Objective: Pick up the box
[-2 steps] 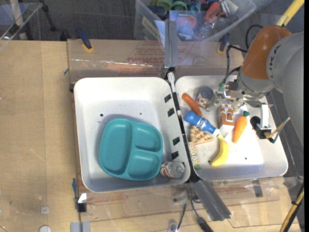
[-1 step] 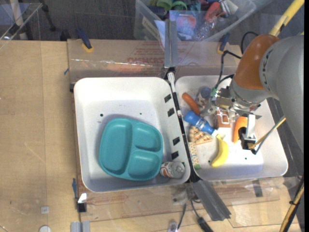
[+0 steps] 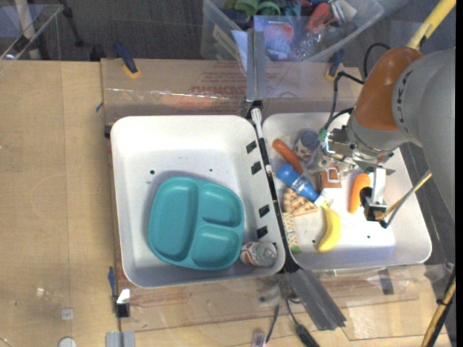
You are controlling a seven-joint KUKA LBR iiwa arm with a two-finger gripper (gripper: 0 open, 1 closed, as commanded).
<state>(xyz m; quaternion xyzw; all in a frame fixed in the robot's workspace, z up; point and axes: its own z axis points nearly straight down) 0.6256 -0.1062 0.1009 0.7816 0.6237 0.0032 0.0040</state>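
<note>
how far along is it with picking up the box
Early stage. Done: the arm has reached into the right bin, with the pincer low over the clutter there. In hand: nothing visibly gripped. The small box lies in the bin just beside the pincer, near the carrot and banana. Left: grip the box and lift it.

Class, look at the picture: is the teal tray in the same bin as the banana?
No. The teal tray lies in the left bin, while the banana lies in the right bin.
</note>
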